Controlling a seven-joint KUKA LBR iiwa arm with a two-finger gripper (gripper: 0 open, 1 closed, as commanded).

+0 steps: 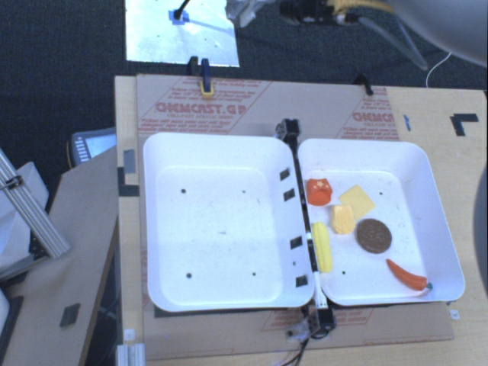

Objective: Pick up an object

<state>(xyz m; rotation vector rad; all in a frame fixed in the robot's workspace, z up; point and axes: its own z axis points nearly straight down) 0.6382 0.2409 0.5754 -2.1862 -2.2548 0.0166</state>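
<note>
The right bin (440,218) holds several small objects. Near its left wall sits an orange-red tomato piece (319,191). A pale yellow cheese wedge (357,201) and a small yellow block (343,219) lie beside it. A brown round cookie (374,235) rests in the middle. A yellow corn cob (322,248) lies along the left wall, and a red chili pepper (406,275) is near the front right corner. My gripper (245,4) hangs high at the top of the view, far behind both bins and holding nothing I can see.
The left bin (152,227) stands beside the right one, joined by black clips (290,195). A yellow clamp (207,84) grips the board's back edge. A shiny metal plate (156,29) lies on the floor behind. An aluminium rail (30,212) leans at the left.
</note>
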